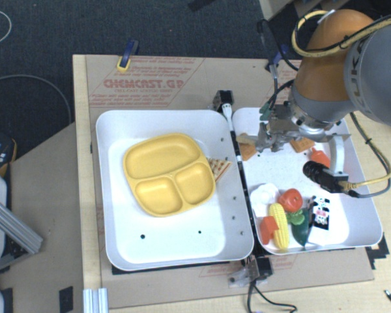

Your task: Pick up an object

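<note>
While my arm hangs over the right bin, a quick rundown of what's here. Both bins are shallow, smooth white plastic with rounded corners. The left bin holds a glossy yellow divided plate, three compartments, soft rounded shape, with a small waffle-textured tan piece just off its right edge.

My gripper sits at the upper left of the right bin, right next to a small orange-brown chunk lying by the divider. I honestly can't tell how my gripper is set; it's dark clutter under the wrist. No idea if I've got hold of anything.

Nearer the front of that bin there's a pile of toy food: a bumpy yellow corn cob, a red tomato, a green pepper, a carrot-ish orange piece and a white round thing. A black-and-white cow-print item sits beside them. Well apart from my gripper, all of it. My arm covers the bin's back right part.
</note>
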